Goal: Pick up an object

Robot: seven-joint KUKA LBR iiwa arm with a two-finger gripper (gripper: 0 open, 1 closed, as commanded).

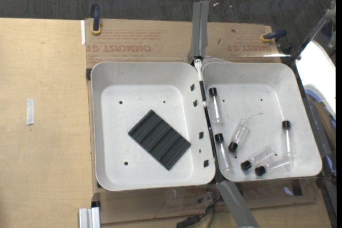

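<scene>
1. Table (43,88): tan wood surface at the far left. A small pale strip (30,112) lies flat on it, well apart from the bins.
2. Cardboard sheet (160,40): brown with red print, lying under both bins. It is held at its far edge by a left clamp (95,18) and a right clamp (272,36).
3. Left bin (99,115): shallow and white. It holds one item, a dark ribbed panel (159,139), flat on the floor near the middle, set diagonally and clear of every wall.
4. Grey bar (200,29): runs from the far edge down to the seam where the two bins meet.
5. Right bin (291,77): shallow and white. It holds six clear tubes with black caps.
   - Upper-left tube (215,105) lies along the left wall, cap at the far end.
   - Lower-left tube (220,155) lies along the same wall, nearer the camera.
   - Middle tube (238,135) is tilted, cap towards the near side.
   - Two near tubes, one (256,160) and the other (272,166), lie just beside each other by the near wall, caps pointing left.
   - Right tube (287,141) lies by the right wall, cap at the far end.
6. Claw: whether wide, narrow or holding anything cannot be told. All listed objects rest in the bins.
</scene>
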